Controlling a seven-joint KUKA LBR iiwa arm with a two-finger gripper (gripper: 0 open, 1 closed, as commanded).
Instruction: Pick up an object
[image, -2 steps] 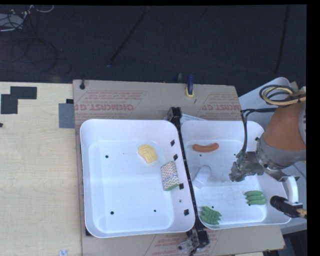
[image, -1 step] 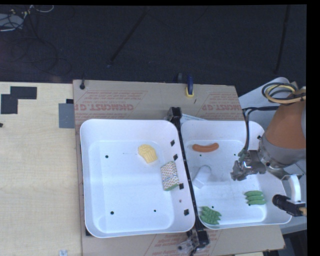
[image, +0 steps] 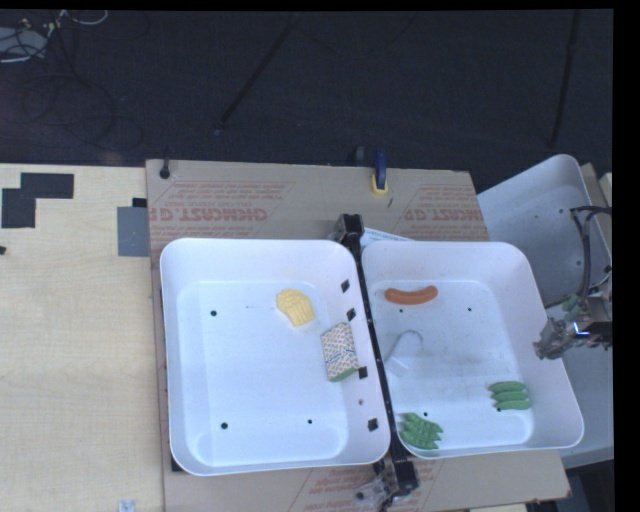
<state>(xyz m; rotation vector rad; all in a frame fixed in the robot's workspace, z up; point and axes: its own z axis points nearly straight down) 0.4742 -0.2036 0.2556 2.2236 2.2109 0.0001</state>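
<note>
Two bins sit side by side on the bench. In the left bin (image: 190, 400), a corn piece (image: 295, 306) lies toward the back right, with a patterned block (image: 339, 351) just in front of it, against the dividing wall. In the right bin (image: 545, 400), a sausage (image: 411, 294) lies at the back left, one pea pod bunch (image: 420, 430) at the front left corner, another (image: 511, 395) toward the front right.

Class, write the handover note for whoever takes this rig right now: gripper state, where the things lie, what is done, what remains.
Gripper: at the right bin's right rim, nothing seen in it.
Left bin: yellow toy, patterned block by the divider.
Right bin: sausage at the back, green pods front right, more green pods front left.
Done: nothing picked.
Left: choose an object, grasp, lift.
</note>
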